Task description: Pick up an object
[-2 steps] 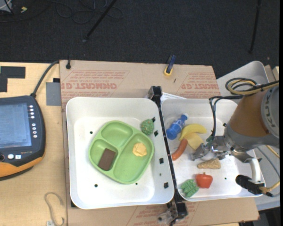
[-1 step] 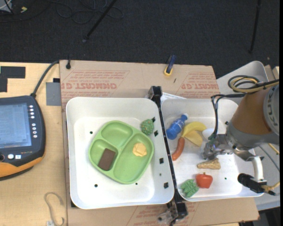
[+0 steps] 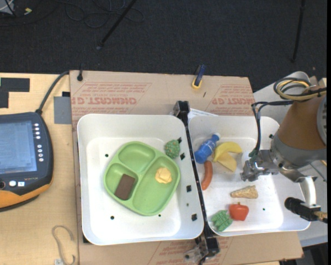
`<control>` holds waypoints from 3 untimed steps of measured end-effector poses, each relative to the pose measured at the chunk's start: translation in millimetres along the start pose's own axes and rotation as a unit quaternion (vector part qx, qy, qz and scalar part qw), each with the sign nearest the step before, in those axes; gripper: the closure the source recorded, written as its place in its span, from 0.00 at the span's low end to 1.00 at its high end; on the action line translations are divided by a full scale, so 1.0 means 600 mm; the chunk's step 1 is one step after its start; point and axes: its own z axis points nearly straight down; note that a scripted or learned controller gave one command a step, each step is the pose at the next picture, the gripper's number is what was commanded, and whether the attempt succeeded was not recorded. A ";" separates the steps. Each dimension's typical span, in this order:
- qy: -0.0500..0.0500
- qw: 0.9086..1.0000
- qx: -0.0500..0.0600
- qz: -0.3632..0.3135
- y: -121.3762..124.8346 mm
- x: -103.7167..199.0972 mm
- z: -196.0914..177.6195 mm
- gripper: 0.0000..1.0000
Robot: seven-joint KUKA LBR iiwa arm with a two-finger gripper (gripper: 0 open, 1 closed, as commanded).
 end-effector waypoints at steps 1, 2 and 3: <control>0.000 1.000 0.000 0.000 -0.002 -0.008 -0.066 1.00; -0.001 1.000 -0.001 0.000 0.000 -0.011 -0.148 1.00; 0.001 1.000 0.003 -0.002 -0.013 0.077 -0.126 1.00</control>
